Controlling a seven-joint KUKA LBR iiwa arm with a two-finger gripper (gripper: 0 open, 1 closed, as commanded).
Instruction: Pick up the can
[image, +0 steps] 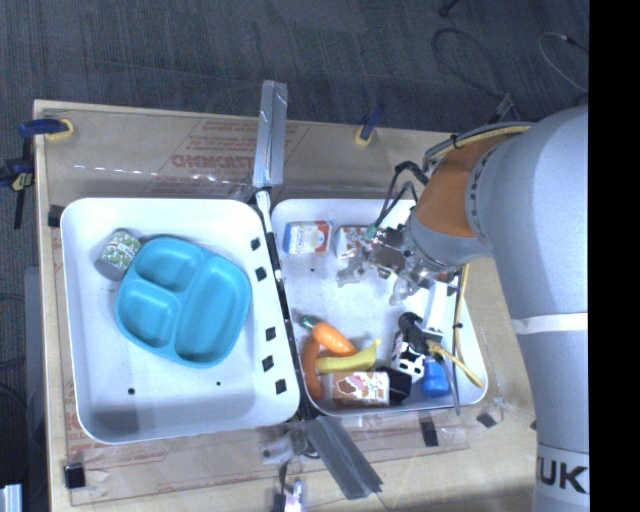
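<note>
The can (118, 252), green and grey, lies on its side in the far left corner of the left bin (90, 400), touching the rim of a blue divided tray (185, 300). My gripper (373, 281) hangs over the far middle of the right bin (480, 370), well to the right of the can. Its two metal fingers (348, 272) are spread, so it is open with nothing between them. The grey arm with its orange band (445, 195) comes in from the right.
Two small cartons (307, 237) lie at the right bin's far wall next to the gripper. A carrot (333, 338), a banana (350, 360), a brown carton (358, 388) and a blue object (434, 380) crowd its near side. A metal divider (268, 150) separates the bins.
</note>
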